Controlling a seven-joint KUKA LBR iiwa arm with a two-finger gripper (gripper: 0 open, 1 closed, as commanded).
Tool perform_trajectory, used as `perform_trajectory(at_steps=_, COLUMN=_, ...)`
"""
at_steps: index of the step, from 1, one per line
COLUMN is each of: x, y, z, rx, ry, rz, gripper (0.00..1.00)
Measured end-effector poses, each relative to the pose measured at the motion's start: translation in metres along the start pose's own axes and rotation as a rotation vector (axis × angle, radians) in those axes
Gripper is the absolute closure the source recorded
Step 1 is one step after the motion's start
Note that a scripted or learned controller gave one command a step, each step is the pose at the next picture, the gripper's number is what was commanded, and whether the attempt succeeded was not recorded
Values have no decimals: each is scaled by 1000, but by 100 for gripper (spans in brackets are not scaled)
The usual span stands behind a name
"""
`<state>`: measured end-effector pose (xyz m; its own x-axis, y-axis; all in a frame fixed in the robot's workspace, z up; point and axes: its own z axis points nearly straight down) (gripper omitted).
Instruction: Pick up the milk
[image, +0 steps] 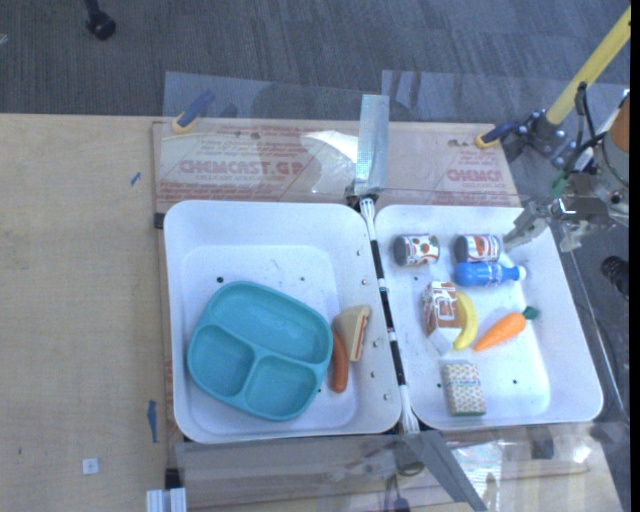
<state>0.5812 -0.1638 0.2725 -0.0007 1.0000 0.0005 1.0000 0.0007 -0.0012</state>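
- milk carton (441, 307) lying on its side in the right bin (575, 385), near the middle; white with brown-red print, short boxy shape
- banana (465, 320) touching its right side, carrot (503, 331) just beyond
- two cans (417, 250) and a blue bottle (486, 273) sitting above it
- small speckled box (464, 387) sitting below it
- gripper (524, 228) hanging at the bin's upper right edge, well apart from the milk; jaw state, cannot tell
- left bin (190, 225) holding a blue tray (258, 348), sandwich (352, 326), sausage (339, 362)

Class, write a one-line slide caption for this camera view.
Gripper poised at right white bin beside red-labelled can and blue bottle.
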Motion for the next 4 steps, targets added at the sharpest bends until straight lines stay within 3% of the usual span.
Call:
perform_trajectory(at_steps=1, x=76, y=1, z=88, rx=-1, ry=0, rz=-69, gripper=0)
perform_trajectory(at_steps=2, x=48, y=-32, z=174, rx=-3, ry=-1, rz=-43, gripper=0)
perform_trajectory(at_steps=3, x=47, y=-27, z=157, rx=-19, ry=-5, rz=-41, gripper=100)
perform_trajectory(at_steps=4, x=104, y=-15, z=65, rx=-1, ry=-1, rz=120, gripper=100)
